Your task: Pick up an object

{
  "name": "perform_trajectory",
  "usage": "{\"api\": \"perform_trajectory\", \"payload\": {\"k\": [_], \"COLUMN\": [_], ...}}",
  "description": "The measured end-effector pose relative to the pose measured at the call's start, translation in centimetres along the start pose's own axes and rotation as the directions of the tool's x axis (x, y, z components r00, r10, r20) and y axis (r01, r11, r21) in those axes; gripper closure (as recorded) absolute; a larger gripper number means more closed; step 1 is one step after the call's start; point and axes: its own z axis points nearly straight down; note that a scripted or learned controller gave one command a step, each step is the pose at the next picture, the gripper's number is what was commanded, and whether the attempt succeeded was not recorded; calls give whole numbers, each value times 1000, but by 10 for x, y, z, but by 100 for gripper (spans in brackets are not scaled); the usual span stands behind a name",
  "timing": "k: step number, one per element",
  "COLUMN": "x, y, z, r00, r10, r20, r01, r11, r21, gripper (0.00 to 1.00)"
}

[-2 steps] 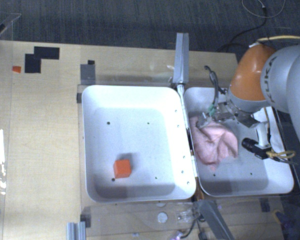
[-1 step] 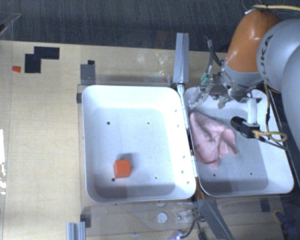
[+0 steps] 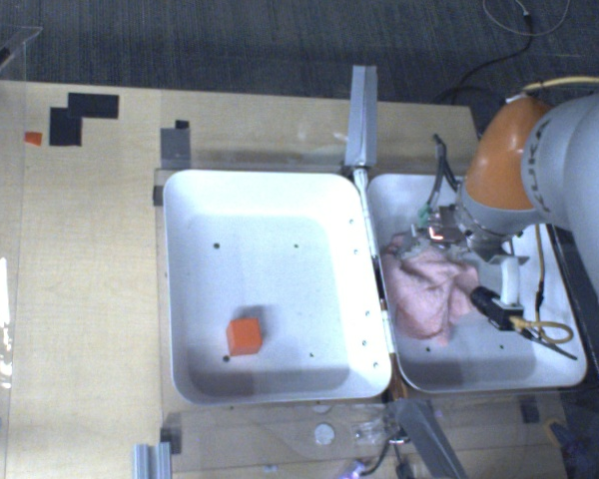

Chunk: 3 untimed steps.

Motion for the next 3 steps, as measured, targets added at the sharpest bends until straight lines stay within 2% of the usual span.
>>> {"api": "perform_trajectory", "payload": {"k": [1, 2, 3], "x": [-1, -29, -36], "y": [11, -27, -26], "z": [1, 1, 1], "r00": [984, 976, 964], "r10": [-175, -218, -267], "r20": [0, 2, 0], "r01": [175, 218, 267], "r11": [984, 976, 964], "r21": [-2, -4, -4], "gripper": [0, 0, 0]}}
